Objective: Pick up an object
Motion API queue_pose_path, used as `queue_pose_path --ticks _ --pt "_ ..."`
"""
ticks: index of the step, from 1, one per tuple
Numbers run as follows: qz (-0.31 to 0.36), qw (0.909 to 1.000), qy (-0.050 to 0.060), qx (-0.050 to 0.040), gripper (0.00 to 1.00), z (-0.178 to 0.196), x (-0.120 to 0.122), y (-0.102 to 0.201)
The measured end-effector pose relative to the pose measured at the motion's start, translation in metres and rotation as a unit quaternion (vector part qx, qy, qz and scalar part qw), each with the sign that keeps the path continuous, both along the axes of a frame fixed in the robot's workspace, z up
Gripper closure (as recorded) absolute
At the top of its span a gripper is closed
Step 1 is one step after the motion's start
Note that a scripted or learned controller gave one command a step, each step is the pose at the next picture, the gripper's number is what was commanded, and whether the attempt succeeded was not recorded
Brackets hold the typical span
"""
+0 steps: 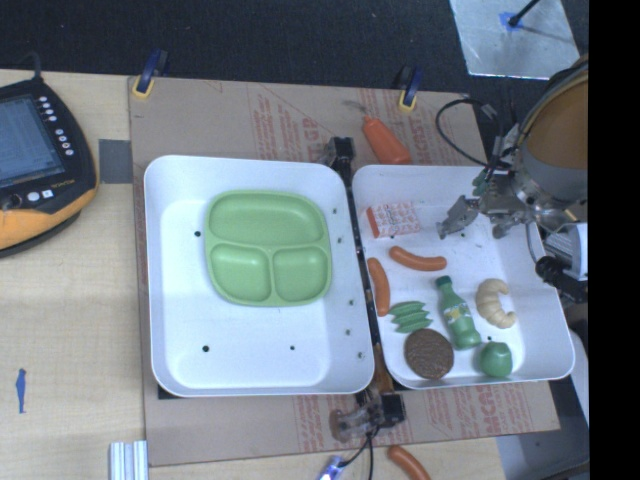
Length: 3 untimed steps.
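Two white bins are set side by side on the worktop point(80, 328). The left bin point(180, 358) is occupied by a green divided plate point(268, 246). The gripper point(470, 218) is positioned low over the right bin point(545, 353), above a sausage point(418, 260); its fingers are spread apart and nothing is held. A green bottle point(457, 313), croissant point(495, 302) and brown cookie point(429, 353) are located nearby.
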<state>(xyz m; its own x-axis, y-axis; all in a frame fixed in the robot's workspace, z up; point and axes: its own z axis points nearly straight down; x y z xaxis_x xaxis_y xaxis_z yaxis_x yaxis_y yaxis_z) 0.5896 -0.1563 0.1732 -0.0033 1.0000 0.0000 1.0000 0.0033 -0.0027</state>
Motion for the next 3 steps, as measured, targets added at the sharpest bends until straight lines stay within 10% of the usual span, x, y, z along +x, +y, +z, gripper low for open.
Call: queue_pose_path --ticks 1,2,3 --pt "0.0 1.0 0.001 0.0003 0.0 -0.082 -0.016 0.022" --pt "0.001 1.0 0.002 0.0001 1.0 -0.071 -0.016 0.021" --pt "0.001 1.0 0.002 0.0001 0.0 -0.071 -0.016 0.021"
